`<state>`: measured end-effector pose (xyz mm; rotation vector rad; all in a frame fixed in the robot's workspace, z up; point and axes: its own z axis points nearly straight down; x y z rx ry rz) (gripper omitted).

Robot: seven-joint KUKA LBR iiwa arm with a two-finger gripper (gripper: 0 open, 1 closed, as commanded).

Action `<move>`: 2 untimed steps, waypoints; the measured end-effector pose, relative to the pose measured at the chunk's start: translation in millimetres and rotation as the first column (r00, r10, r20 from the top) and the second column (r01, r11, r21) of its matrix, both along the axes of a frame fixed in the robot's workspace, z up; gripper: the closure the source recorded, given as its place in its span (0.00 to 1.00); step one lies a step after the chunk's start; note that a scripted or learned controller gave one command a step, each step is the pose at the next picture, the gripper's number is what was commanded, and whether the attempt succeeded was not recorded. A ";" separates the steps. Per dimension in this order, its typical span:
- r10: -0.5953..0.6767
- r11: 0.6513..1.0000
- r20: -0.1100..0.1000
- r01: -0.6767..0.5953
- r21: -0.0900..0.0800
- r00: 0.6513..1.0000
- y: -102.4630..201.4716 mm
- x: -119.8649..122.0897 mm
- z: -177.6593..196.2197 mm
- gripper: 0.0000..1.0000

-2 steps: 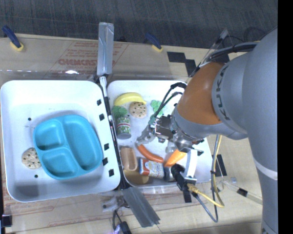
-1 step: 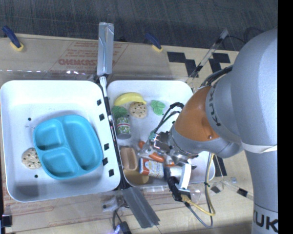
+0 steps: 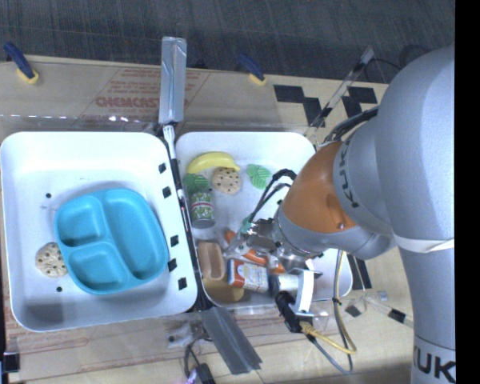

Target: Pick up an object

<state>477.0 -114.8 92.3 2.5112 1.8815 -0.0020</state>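
My gripper [image 3: 260, 264] hangs low over the front part of the right bin [image 3: 248, 144], under the orange wrist band. Right below it lie an orange-and-white packet [image 3: 246, 275] and a tan hot-dog bun [image 3: 211, 262]. Further back in the same bin are a yellow banana [image 3: 212, 162], a cookie [image 3: 226, 181], a green leafy piece [image 3: 258, 175] and a green can [image 3: 200, 201]. The arm's body hides the right half of this bin.
The left bin [image 3: 32, 158] holds a blue divided plate [image 3: 110, 238] and a second cookie [image 3: 50, 259] near its left wall. A metal divider post [image 3: 173, 78] stands between the bins at the back. Cables trail near the front edge by the gripper.
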 end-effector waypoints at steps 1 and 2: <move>-0.129 0.992 -0.005 0.129 0.004 0.992 5.4 26.6 -1.3 0.00; -0.112 0.994 0.000 0.112 0.005 0.994 -25.2 60.4 61.4 0.00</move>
